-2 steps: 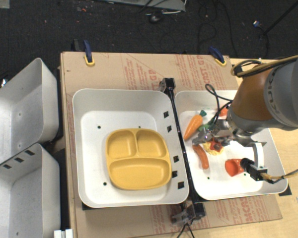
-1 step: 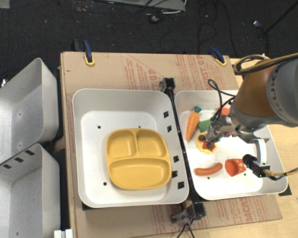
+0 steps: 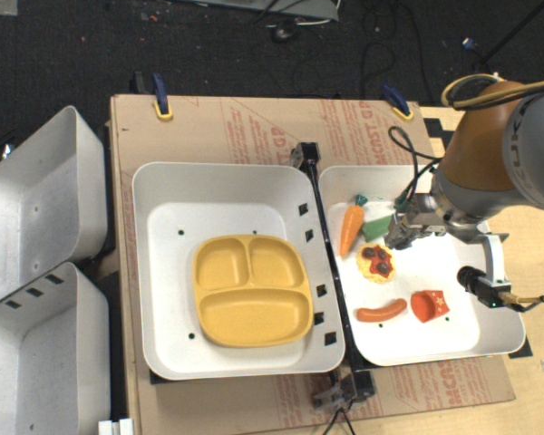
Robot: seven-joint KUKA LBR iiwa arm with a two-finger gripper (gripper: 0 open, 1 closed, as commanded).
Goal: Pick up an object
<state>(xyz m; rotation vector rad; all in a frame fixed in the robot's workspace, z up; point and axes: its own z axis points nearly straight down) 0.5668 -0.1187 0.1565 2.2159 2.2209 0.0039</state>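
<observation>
The right bin [image 3: 490,338] holds an orange carrot [image 3: 350,227] with a green top, a green block [image 3: 375,227], a small pizza slice [image 3: 377,263], a sausage [image 3: 381,312] and a red cup-like piece [image 3: 429,304]. My gripper [image 3: 401,234] hangs low over the bin's upper middle, just right of the green block and above the pizza slice. The grey and orange arm comes in from the right and covers the bin's upper right corner.
The left bin [image 3: 154,243] holds a yellow divided tray [image 3: 251,290]. A black divider with clips [image 3: 319,243] runs between the bins. Both sit on a cardboard sheet [image 3: 227,120]. Grey housings [image 3: 36,243] stand at the far left. Cables trail near the arm's wrist.
</observation>
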